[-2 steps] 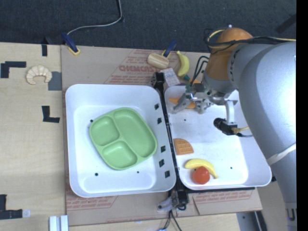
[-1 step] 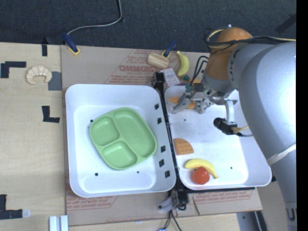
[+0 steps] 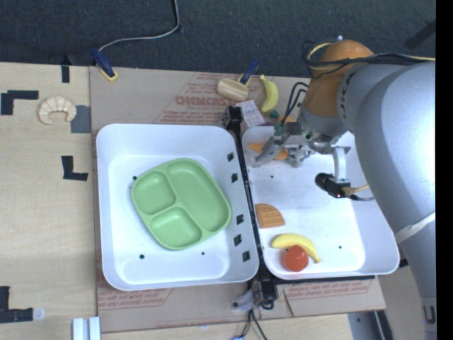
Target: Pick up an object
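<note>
Orange obj [image 3: 280, 153] — small, half hidden under the gripper [image 3: 282, 149], upper-left corner of the right bin [image 3: 368, 261], upper-centre of frame. Looks like the nearest candidate for the pick; can't tell what it is, only an orange sliver w/ a yellowish bit to its left.

Gripper: low over that corner, arm coming in from frame right. Can't tell its state, wrist body blocks the view. No obj visibly held.

Key relation: orange obj sits directly beneath/just beside the gripper, so judged next move = short drop, not a traverse. Long axis seems to run roughly left-right across frame, but too occluded to be sure. Bin wall and divider close on the left → risk of clipping the wall.

Other options, all lower in frame, well apart from gripper:
- waffle-like piece [image 3: 269, 215] against left wall of right bin
- banana [image 3: 296, 243] w/ red tomato [image 3: 295, 258] touching it, near lower edge; banana axis left-right

Left bin [image 3: 113, 190]: green divided plate [image 3: 180, 202], mid-frame left.
</note>
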### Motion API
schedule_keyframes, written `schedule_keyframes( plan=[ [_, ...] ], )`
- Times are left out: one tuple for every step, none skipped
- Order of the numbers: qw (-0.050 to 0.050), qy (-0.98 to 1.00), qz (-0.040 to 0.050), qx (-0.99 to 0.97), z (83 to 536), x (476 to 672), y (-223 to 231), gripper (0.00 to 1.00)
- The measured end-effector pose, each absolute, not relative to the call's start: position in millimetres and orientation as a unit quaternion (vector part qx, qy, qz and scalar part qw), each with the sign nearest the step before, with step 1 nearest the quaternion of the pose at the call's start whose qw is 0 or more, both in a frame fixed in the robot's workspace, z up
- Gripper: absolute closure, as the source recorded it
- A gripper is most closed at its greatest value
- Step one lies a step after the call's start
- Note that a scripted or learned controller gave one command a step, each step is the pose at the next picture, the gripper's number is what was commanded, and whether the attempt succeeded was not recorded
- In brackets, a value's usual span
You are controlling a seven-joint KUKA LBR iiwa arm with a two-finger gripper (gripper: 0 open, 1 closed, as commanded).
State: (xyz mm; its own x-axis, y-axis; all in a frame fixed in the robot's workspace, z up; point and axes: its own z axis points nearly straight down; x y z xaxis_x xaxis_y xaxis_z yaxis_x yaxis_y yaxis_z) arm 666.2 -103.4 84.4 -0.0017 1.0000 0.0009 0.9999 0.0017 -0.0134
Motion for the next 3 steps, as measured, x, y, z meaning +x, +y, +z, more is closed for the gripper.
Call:
schedule_keyframes(
  plan=[
    [-0.001, -0.707, 0.0011, -0.707, 85, 658.6, -95, 0.00],
    [0.007, -0.708, 0.0038, -0.706, 85, 666.3, -104, 0.00],
    [0.008, -0.708, 0.0036, -0.706, 85, 666.3, -111, 0.00]
  ],
)
